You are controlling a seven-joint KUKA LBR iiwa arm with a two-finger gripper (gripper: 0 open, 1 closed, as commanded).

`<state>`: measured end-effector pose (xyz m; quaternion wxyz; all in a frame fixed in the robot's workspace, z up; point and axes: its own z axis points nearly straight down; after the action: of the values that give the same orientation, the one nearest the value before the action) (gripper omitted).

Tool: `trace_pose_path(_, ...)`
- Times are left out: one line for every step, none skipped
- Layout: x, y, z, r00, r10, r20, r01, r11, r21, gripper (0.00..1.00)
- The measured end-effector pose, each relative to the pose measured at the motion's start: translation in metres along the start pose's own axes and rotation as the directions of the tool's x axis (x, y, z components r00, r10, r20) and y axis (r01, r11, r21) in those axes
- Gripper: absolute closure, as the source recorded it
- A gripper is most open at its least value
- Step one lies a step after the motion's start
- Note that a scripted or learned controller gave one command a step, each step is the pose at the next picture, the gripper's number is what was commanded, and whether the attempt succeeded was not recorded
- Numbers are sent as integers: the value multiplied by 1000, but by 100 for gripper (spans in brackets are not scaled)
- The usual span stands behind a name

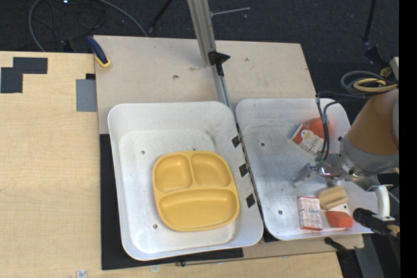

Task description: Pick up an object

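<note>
1. The arm [374,130] reaches in from the right over the right bin [273,153], and its pincer [316,170] sits low over the bin floor near the middle of the bin's right half.
2. How wide the pincer stands cannot be told: its metal parts are small and partly hidden under the wrist, and nothing can be seen between them.
3. Four small things lie in the right bin, any of which could serve as the object: a red and white packet [307,136] up beside the pincer, a tan block [331,196] just below and to the right of it, a red and white carton [310,212] below that near the front rim, and a red piece [339,220] at the front right corner.
4. The tan block looks nearest; its long axis runs roughly left to right, tilted slightly.
5. The left bin [130,140] holds a yellow divided tray [195,191], well apart from the pincer.
</note>
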<state>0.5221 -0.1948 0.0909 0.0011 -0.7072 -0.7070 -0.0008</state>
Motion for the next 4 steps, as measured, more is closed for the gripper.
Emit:
trace_pose_path(1, 2, -13, 1000, 1, -5, -1, 1000, -6, 100)
trace_pose_path(-1, 4, -75, 1000, -1, 3, 1, 1000, -1, 100)
trace_pose_path(4, 9, -120, 1000, -2, 3, 3, 1000, -3, 100)
trace_pose_path(5, 11, -162, 1000, -3, 4, 3, 1000, -3, 100)
